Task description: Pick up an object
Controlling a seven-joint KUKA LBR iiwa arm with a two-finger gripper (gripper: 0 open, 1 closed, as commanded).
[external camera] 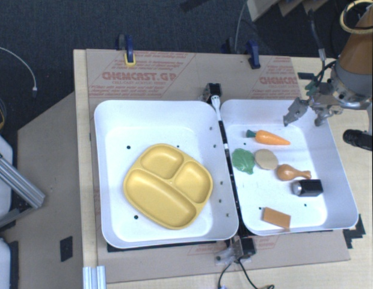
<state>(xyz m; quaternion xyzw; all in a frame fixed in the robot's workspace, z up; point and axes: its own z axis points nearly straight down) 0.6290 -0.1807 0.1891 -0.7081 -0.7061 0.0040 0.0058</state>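
1. Nearest the camera, at the front of the right bin [337, 212], we see a flat orange-brown block [276, 217] lying near the front rim.
2. Just behind it, toward the right wall, lies a small black-and-silver cylinder [308, 188] on its side.
3. Beside and just behind that, we note a tan pear-shaped piece [291, 173], its narrow end pointing right.
4. To its left sits a beige round disc [266, 159], touching a green leafy piece [242, 161] that lies close to the wall between the bins.
5. Farther back lies a toy carrot [269, 138], its green top pointing left and its tip pointing right.
6. In the left bin [108, 161], a yellow divided plate [168, 186] with three compartments rests near the middle, tilted diagonally.
7. At the rear right, we see the gripper [307, 114] above the back corner of the right bin, its two fingers spread apart with nothing between them; it is apart from the carrot, behind and to its right.
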